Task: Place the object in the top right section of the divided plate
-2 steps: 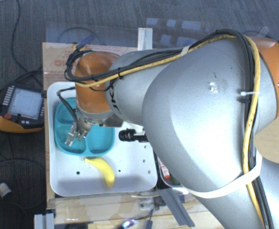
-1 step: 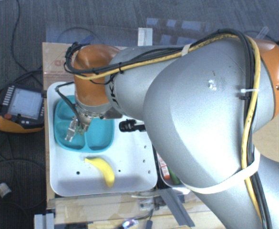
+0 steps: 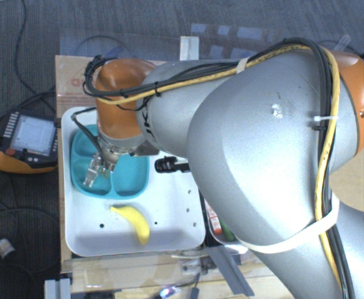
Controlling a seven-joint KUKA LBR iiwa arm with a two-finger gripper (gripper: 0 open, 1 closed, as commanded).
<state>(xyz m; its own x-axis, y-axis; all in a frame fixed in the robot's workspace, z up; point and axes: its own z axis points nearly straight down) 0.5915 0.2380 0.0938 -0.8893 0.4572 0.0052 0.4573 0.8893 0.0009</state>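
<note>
My own grey arm (image 3: pixel 262 148) sits nearest the lens, filling the right of the frame. Far left, a pendant (image 3: pixel 26 142) lies on the floor. Left-centre: the gripper (image 3: pixel 96 172) hangs over the teal divided plate (image 3: pixel 132 179) in the left white bin (image 3: pixel 169 223), presumably positioned for a drop. Finger opening: cannot tell, and no object visible between them. The banana (image 3: pixel 134 220) lies on the bin floor just below the plate, outside every section.
</note>
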